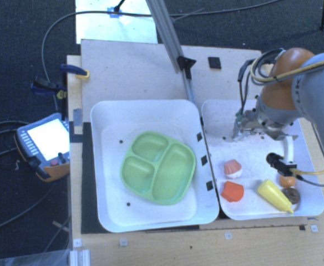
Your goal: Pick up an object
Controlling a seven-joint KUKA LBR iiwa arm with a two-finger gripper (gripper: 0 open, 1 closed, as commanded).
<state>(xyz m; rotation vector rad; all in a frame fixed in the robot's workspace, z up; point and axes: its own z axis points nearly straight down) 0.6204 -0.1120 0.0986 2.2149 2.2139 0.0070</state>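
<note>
Your candidates sit in the near half of the right bin [317, 206]: a pink-and-white piece [232, 169], an orange block [233, 191] just below it, a yellow cone [274, 195] and a small orange ball [287, 181] beside a brown disc [290, 196]. The end effector [244, 127] hangs above the bin's bare far half — whether it's apart or together you cannot tell. Choose the pink piece; it has space around it. The left bin [104, 148] holds a green divided plate [158, 167], on a pale counter [134, 65] over dark carpet.

Dark carpet floor [18, 15] — black cables [56, 26] trailing; pale bench board [128, 65].
</note>
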